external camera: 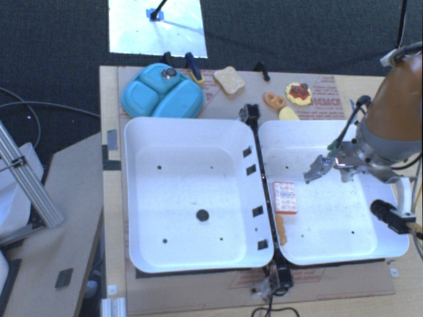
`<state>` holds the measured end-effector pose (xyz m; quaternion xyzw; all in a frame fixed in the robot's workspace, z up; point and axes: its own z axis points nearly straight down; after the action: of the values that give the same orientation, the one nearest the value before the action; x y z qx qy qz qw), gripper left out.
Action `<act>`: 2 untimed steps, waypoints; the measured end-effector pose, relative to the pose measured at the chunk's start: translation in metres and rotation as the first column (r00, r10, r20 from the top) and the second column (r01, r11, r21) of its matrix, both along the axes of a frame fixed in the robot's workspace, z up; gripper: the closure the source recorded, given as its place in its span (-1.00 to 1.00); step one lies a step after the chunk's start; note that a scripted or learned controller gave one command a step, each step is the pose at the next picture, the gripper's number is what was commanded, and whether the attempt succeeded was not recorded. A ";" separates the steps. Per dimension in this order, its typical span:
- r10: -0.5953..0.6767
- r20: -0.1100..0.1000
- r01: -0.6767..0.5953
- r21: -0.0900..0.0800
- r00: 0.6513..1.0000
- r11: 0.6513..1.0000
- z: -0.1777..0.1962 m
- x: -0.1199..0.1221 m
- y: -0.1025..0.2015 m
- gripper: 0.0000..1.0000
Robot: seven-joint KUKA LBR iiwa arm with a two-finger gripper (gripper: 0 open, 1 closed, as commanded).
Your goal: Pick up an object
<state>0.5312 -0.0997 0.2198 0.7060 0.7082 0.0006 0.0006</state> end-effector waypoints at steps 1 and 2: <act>-0.005 0.006 0.005 -0.001 1.000 1.000 -0.137 -0.043 -0.023 -1.00; -0.006 0.011 0.006 -0.009 1.000 1.000 -0.097 0.015 -0.113 -1.00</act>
<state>0.5459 -0.2124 0.1229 0.7080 0.7062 0.0011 0.0076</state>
